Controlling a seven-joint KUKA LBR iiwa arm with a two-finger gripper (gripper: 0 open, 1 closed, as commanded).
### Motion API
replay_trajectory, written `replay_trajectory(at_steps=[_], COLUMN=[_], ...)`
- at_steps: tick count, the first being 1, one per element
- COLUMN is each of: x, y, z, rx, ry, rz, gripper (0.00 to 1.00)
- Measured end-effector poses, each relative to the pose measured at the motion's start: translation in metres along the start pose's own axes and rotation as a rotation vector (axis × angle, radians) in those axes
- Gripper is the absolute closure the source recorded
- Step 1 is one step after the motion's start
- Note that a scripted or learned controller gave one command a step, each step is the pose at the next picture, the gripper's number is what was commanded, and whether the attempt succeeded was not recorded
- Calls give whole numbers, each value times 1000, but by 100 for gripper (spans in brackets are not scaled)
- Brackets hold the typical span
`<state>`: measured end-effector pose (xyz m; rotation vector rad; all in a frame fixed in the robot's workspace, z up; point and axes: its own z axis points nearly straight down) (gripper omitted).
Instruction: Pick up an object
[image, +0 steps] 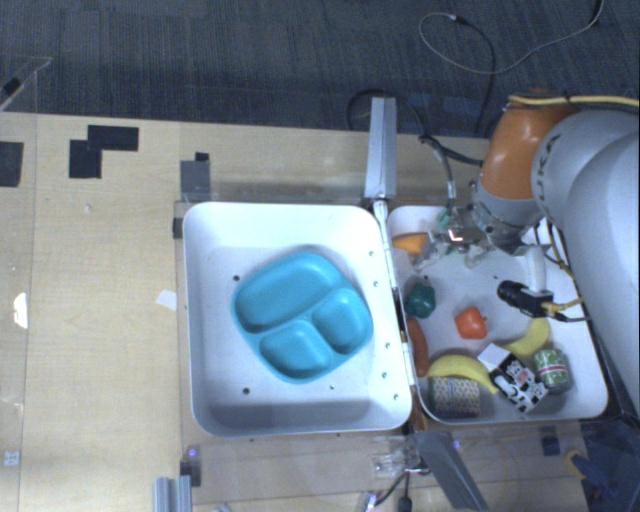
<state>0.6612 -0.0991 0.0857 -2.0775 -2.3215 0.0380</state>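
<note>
Currently no thing sits in the end effector (455, 240), and I cannot tell whether it is apart or together. It hangs low over the far left part of the right bin (472, 282). The nearest thing is an orange piece (408, 241) in that bin's far left corner, just beside the end effector on its left. Its long axis runs roughly across the view, left to right.

The arm (595, 200) comes in from the right, bent down at the wrist, with the orange band (520, 150) above the bin's far edge.

Also in the right bin are a dark green lump (420, 299) and a red lump (470, 323). A dark red piece (417, 347) lies lengthwise along the left wall. One banana (460, 368) lies crosswise near the front, touching a grey pad (455, 398). A second banana (530, 337) slants up to the right, next to a can (552, 369) and a black-and-white box (516, 382).

The left bin (215, 260) holds a blue divided tray (302, 315), lying flat and turned at an angle. Both bins stand on the pale worktop (90, 300).
</note>
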Motion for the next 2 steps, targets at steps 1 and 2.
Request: replay_trajectory(at_steps=[1, 2], x=[-1, -1], y=[2, 2], z=[-13, -13], rx=[-8, -9], ry=[-4, -4], rz=[-2, -2], gripper=[100, 0])
